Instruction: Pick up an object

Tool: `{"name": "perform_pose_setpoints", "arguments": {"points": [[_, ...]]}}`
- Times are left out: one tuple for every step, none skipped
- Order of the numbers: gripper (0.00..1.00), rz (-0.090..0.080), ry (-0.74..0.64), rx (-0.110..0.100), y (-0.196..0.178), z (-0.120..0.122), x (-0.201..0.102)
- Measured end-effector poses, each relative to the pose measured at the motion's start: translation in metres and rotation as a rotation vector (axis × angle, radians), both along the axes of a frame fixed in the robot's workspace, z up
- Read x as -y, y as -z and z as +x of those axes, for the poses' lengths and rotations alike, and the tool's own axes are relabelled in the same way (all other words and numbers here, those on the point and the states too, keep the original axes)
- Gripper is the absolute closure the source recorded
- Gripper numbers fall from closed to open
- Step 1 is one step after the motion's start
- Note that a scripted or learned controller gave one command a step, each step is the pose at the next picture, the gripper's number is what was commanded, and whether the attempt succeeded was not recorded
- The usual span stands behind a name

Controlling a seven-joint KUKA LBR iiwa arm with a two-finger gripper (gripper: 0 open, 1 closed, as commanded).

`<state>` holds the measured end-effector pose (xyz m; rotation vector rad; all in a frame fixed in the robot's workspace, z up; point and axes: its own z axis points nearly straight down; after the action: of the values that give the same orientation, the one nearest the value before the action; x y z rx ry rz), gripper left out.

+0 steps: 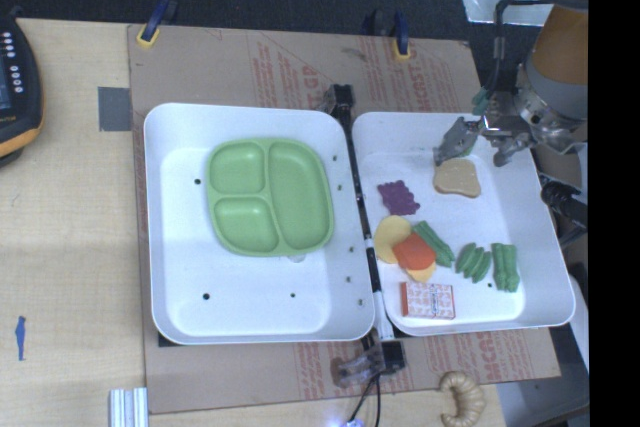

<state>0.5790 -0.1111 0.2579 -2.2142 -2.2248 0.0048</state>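
At the bottom edge of the frame, just right of centre, a tan curled shrimp-shaped toy [462, 398] lies on the brown cardboard sheet [240, 55], outside both bins. Just above it, the lower part of the right-hand shallow white bin [540, 310] holds a small red-and-white printed box [427, 300]. Above the box an orange-red rounded toy [415, 255] sits against a yellow round toy [392, 233] and a long green pod [433, 242]. To the right lie two more green bean-like pieces [473, 260] and [505, 266]. A purple grape-cluster toy [399, 197] sits a little higher, near the bin's left wall.

Left of centre, the left-hand shallow white bin [175, 295] carries a pale green plastic divided plate [270, 195] with three compartments.

Higher in the right bin, a tan flat bread-shaped toy [457, 178] lies by itself, well apart from the cluster. The two-finger gripper [482, 141] hangs at the upper right of the frame, just above that toy, its dark fingers spread apart with nothing between them. The grey-and-orange arm [560, 50] rises behind it.

The bread toy looks like the likeliest target, being nearest the spread fingers and free of neighbours. To do it well, the fingers should probably centre over the toy and straddle its narrower width, then go down almost to the bin floor before closing, since a flat piece offers little height to grip. Closing too high would likely slip over its top edge; the bin's upper wall nearby leaves limited room for the far finger.
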Motion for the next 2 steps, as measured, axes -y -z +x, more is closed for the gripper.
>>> {"name": "perform_pose_setpoints", "arguments": {"points": [[0.0,0.001,-0.005,-0.007,0.126,0.027,-0.009],[0.0,0.001,-0.003,-0.003,0.168,0.032,-0.012]]}}
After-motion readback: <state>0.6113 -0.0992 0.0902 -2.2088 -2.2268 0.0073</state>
